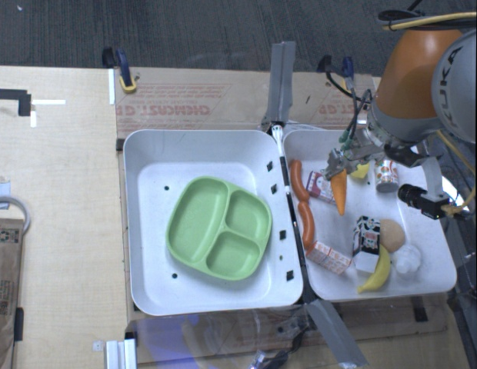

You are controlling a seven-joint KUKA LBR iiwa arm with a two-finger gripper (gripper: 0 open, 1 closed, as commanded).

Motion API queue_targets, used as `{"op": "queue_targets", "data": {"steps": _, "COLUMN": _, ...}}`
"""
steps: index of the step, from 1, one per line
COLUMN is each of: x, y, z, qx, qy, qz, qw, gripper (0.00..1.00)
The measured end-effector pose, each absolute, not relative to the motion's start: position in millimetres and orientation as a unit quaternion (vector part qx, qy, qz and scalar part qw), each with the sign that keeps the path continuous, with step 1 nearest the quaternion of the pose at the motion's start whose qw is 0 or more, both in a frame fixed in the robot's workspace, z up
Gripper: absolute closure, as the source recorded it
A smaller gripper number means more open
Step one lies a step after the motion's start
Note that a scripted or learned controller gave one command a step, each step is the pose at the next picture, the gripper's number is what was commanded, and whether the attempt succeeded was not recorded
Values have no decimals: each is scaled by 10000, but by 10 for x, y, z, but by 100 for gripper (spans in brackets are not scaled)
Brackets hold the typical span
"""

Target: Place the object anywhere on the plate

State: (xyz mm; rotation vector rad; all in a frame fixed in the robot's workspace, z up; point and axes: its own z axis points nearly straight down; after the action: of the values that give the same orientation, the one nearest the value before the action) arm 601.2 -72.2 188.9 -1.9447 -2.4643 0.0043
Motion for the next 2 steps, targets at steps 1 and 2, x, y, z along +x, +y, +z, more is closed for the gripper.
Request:
{"op": "queue_targets", "data": {"steps": 1, "x": 5594, "y": 10, "z": 1896, "qx": -6049, "qy": -7963, "qz": 17, "qw": 16, "gripper": 100}}
{"op": "queue_targets", "data": {"steps": 2, "x": 5206, "y": 411, "z": 1892, "qx": -5055, "qy": -8628, "qz": 18, "qw": 22, "gripper": 100}}
